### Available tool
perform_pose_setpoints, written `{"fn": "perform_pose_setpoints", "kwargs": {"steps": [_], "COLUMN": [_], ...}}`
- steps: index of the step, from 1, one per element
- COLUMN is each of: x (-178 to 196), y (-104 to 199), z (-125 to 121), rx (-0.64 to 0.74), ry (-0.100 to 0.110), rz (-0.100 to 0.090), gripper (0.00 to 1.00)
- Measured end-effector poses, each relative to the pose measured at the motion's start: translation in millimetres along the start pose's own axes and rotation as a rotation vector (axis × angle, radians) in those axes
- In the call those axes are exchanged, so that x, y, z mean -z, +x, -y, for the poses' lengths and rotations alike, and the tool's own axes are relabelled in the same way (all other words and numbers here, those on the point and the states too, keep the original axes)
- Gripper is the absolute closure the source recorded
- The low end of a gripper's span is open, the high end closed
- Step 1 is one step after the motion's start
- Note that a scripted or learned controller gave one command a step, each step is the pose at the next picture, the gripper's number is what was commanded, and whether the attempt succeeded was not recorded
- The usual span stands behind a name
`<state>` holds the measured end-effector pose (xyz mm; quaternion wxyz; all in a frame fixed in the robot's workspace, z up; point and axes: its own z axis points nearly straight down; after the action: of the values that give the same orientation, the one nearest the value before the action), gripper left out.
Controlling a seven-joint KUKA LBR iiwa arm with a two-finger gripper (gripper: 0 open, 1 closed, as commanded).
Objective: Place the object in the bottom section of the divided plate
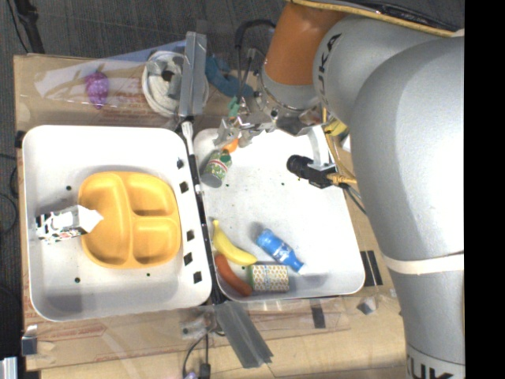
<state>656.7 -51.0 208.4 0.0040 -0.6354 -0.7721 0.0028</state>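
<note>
my two-finger gripper (237,129) hangs over the far left corner of the right white bin (331,235), close to its rim and the divider; whether it is spread or pinching i cannot tell. just beside it a small green-topped bottle (215,166) lies against the left wall. a yellow banana (230,247), blue bottle (279,249) and patterned can (269,277) crowd the near edge, leaving the bin's middle open. the yellow divided plate (130,217) sits in the left white bin (47,290), beside a small black-and-white carton (59,224).
</note>
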Motion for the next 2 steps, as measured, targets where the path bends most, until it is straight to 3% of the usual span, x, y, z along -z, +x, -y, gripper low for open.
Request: {"fn": "perform_pose_setpoints", "kwargs": {"steps": [1, 2], "x": [0, 148], "y": [0, 71], "z": [0, 18], "rx": [0.0, -0.062], "ry": [0.0, -0.005], "rz": [0.0, 0.002], "gripper": [0.0, 0.0]}}
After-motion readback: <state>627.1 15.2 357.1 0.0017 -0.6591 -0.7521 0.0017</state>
